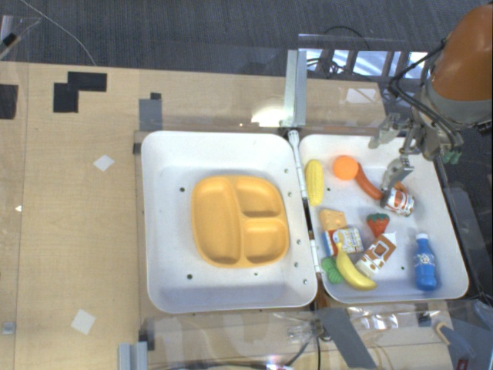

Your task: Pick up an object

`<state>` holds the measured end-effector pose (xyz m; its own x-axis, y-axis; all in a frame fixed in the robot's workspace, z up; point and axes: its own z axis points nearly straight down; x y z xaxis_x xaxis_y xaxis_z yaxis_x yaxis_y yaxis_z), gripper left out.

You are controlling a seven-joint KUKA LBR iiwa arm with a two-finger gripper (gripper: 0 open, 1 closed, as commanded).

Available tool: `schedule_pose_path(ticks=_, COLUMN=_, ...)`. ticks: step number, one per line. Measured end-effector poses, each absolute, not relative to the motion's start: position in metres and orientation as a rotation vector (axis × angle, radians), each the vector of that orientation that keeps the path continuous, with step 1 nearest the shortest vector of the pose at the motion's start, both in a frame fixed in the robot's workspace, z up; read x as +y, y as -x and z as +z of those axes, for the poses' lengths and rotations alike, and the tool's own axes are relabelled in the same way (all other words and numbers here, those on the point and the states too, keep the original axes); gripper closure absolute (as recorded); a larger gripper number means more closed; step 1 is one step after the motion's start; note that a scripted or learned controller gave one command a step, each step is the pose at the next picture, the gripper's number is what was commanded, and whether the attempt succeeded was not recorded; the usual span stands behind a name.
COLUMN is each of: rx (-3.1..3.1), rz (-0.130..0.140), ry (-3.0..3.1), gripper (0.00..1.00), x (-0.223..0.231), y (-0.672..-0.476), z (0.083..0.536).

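Observation:
My gripper (398,173) hangs over the far right part of the right bin (447,230), just above a small red and white can (400,201). An orange carrot (351,169) lies to its left, and a yellow corn cob (314,182) rests against the bin's left wall. Below the can are a strawberry (377,223), a brown and white carton (378,254), a banana (354,273) and a blue bottle (424,262). I see nothing held in the gripper.
The left bin (166,206) holds a yellow divided plate (239,220). A tan cracker (333,219), a small printed pack (346,241) and a green item (330,270) crowd the right bin's lower left. A metal post (296,91) stands behind the bins.

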<state>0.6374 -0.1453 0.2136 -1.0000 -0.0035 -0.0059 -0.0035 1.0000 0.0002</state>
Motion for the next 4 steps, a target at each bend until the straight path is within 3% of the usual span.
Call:
schedule_pose_path(ticks=1, rx=3.125, rz=0.0, ry=-0.263, gripper=0.0, x=-0.198, y=-0.633, z=0.14)
schedule_pose_path(ticks=2, rx=3.039, rz=0.0, ry=-0.743, gripper=0.0, x=-0.204, y=-0.58, z=0.089)
schedule_pose_path(ticks=3, rx=2.91, rz=0.01, ry=-1.153, gripper=0.0, x=-0.11, y=-0.595, z=0.089)
schedule_pose_path(ticks=4, rx=2.898, rz=0.011, ry=-1.139, gripper=1.0, x=-0.111, y=-0.599, z=0.104)
